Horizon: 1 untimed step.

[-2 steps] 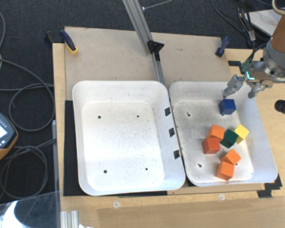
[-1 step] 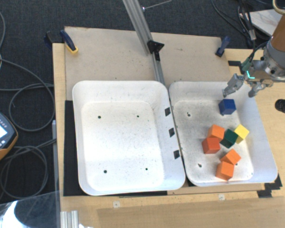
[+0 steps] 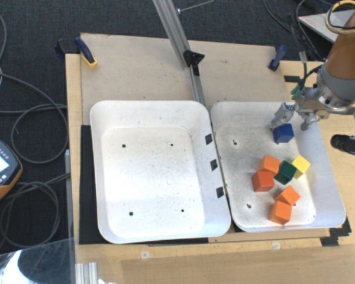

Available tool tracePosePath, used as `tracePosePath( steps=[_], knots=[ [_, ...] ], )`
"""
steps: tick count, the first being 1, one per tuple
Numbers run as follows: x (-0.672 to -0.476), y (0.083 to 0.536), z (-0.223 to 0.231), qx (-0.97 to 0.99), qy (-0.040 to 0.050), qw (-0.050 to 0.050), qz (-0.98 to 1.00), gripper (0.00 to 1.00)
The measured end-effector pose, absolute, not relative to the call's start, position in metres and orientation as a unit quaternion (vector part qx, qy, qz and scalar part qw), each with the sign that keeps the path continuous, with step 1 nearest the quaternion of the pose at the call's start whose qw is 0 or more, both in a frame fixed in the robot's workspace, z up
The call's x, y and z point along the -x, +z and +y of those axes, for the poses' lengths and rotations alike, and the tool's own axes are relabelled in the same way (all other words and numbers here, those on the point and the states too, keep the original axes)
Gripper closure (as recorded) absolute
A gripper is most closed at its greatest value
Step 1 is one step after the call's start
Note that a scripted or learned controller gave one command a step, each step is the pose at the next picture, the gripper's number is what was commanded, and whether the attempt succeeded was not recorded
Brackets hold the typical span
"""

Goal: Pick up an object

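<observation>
My gripper (image 3: pixel 294 119) hangs over the back of the right bin (image 3: pixel 236 158), with its two fingers spread apart, so it is open. A blue cube (image 3: pixel 283 134) lies on the bin floor just below the left finger (image 3: pixel 280 115) and is not between the fingers. Nearer the front of the same bin lies a cluster of cubes: several orange ones (image 3: pixel 262 181), a green one (image 3: pixel 286 172) and a yellow one (image 3: pixel 302 164). The front-most orange cube (image 3: pixel 279 212) sits near the bin's front rim.
The left bin (image 3: pixel 106 158) stands beside the right one. A slanted metal bar (image 3: pixel 176 28) reaches down to the gap between the bins at the back. Blue clamps (image 3: pixel 86 51) grip the board's back corners. Cables lie on the floor at left.
</observation>
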<state>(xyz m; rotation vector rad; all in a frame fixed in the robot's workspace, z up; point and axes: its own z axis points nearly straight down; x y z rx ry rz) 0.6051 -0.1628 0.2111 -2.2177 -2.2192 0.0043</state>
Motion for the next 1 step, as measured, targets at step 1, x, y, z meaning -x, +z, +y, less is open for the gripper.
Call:
tracePosePath(
  steps=[1],
  knots=[
    [-0.6098, 0.1626, -0.1698, 0.707, 0.0018, 0.003, -0.707, 0.0]
  ],
)
